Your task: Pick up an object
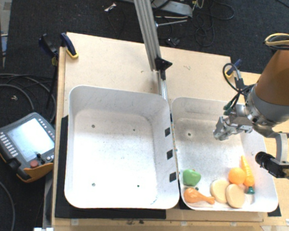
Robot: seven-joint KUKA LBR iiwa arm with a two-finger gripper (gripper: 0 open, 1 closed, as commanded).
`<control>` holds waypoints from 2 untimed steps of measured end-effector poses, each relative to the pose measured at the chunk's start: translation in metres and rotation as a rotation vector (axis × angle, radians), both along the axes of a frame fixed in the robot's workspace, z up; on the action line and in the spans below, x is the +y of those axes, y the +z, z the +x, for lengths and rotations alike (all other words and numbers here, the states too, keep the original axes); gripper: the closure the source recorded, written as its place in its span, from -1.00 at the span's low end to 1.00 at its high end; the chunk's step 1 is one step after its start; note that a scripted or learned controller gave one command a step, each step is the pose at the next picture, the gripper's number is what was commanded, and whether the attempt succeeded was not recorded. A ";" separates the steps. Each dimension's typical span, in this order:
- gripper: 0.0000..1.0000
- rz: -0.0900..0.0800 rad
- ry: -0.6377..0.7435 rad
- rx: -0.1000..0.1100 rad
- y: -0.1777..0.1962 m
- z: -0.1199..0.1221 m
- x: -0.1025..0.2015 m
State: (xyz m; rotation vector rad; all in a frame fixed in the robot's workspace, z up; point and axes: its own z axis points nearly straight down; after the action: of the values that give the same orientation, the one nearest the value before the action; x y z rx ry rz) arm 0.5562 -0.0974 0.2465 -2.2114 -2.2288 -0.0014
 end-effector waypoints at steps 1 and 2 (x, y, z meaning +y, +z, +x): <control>1.00 0.000 0.000 0.001 -0.010 -0.003 0.048; 1.00 0.000 0.000 0.001 -0.010 -0.005 0.094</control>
State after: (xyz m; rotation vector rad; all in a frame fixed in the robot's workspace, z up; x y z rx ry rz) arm 0.5507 -0.0029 0.2367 -2.2106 -2.2289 -0.0005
